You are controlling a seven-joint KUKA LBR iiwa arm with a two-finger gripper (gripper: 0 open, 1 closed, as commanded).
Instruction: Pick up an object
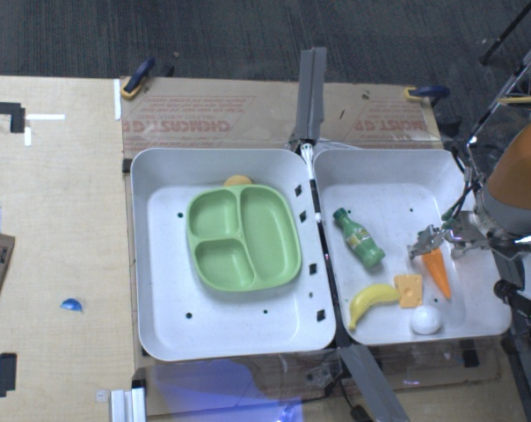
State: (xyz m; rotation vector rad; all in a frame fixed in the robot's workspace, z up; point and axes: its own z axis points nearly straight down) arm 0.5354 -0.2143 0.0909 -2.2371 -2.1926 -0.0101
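Left white plastic bin point(160, 262) holds a green three-compartment plastic tray point(244, 236), a small yellow object point(237, 181) at its far edge. Right white bin point(380, 192): green plastic bottle point(358, 237), yellow plastic banana point(372, 300), orange wedge point(410, 290), white ball point(425, 321), orange plastic carrot point(438, 272). Metal gripper point(426, 242) sits at the carrot's upper end; grip state: cannot tell.

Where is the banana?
The banana lies in the right bin, near its front edge, beside the cheese wedge and below the green bottle.
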